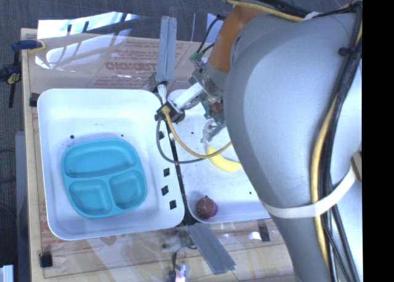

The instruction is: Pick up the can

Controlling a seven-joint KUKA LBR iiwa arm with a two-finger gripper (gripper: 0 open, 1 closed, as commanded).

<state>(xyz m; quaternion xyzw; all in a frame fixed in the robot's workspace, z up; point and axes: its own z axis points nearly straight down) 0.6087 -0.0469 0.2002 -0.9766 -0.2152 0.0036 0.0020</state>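
while low in right bin [246,204], claw [211,130]

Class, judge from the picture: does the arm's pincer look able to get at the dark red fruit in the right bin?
Probably yes. The dark red fruit lies uncovered in the right bin, and the pincer hangs over that same bin. Only a flat yellow item lies between them.
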